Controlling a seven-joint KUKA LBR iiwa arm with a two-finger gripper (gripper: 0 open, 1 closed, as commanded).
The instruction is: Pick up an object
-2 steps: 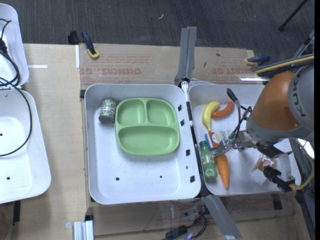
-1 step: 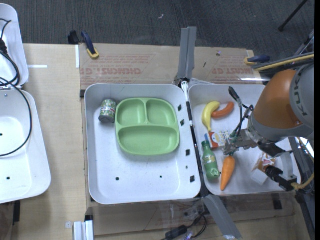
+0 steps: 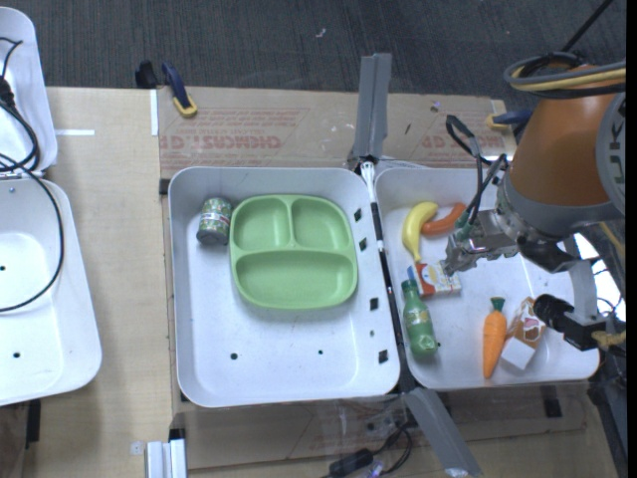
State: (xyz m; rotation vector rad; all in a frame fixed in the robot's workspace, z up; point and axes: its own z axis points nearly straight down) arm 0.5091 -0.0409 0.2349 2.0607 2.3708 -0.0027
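one small carton [image 3: 438, 280] lies just under the gripper [image 3: 464, 254]; whether it grips, i cannot tell.

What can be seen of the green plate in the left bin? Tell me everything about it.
The green plate is a pale green divided tray, seemingly matte plastic, with rounded corners and three compartments: two smaller ones on the far side and one wide one nearer the camera. All three look bare. It lies flat on the floor of the left bin, toward its far side. A small jar sits just off its left edge, close or touching.
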